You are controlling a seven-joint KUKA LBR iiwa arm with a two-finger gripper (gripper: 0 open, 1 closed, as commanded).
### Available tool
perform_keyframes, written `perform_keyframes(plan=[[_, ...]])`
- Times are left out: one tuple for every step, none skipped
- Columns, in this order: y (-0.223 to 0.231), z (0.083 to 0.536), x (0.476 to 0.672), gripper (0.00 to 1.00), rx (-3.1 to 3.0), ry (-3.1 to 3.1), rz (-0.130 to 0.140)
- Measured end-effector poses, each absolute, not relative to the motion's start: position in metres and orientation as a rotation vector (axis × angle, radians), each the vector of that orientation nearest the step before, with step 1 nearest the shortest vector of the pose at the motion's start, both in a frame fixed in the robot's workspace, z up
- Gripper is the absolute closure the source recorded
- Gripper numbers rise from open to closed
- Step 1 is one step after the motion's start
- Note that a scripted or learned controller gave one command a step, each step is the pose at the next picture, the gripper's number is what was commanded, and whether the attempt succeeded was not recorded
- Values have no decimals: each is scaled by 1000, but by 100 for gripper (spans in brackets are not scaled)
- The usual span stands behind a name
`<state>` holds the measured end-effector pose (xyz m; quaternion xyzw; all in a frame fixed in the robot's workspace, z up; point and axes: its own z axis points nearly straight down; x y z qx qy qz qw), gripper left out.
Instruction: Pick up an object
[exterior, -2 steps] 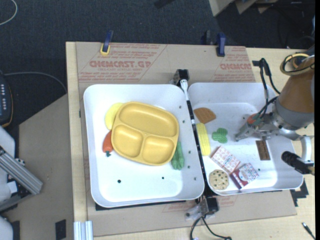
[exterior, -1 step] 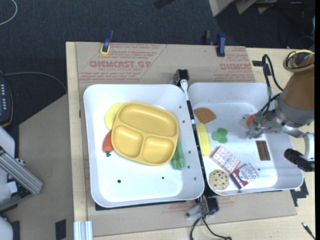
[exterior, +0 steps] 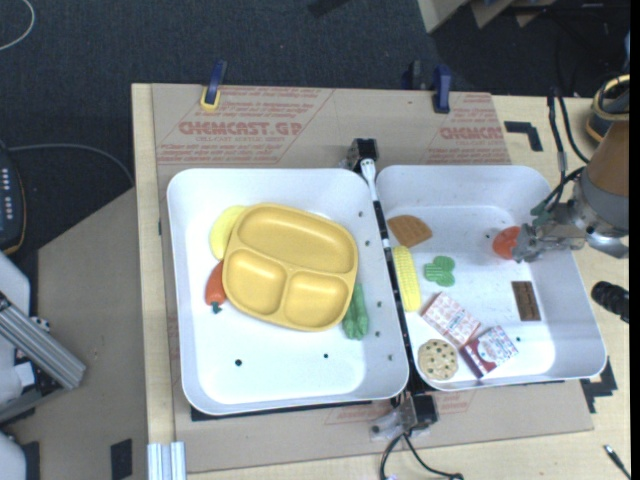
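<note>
My gripper (exterior: 533,240) hangs low over the right side of the right bin (exterior: 570,338), coming in from the right edge. A small red round object (exterior: 505,242) lies right against its left side; I cannot tell whether it is held. Other loose items in this bin are a brown flat piece (exterior: 409,230), a yellow corn cob (exterior: 405,276), a green broccoli-like piece (exterior: 438,269), a red-and-white packet (exterior: 450,318), a cookie (exterior: 437,359), a second packet (exterior: 495,346) and a brown bar (exterior: 525,300).
The left bin (exterior: 200,368) holds a yellow divided plate (exterior: 290,266). A yellow item (exterior: 225,230) and a red-orange item (exterior: 215,286) peek out at its left, and a green piece (exterior: 356,315) at its right. Clamps sit at the bench's back edge.
</note>
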<state>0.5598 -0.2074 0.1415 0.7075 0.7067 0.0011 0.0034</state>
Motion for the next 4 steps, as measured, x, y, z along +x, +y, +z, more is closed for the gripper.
perform_keyframes(plan=[[-201, 195, 554, 100, 2215, 2217, 5], [-202, 227, 555, 100, 2216, 2218, 3], [-154, 237, 576, 100, 2212, 2226, 6], [-106, 230, 587, 100, 2217, 2230, 2]])
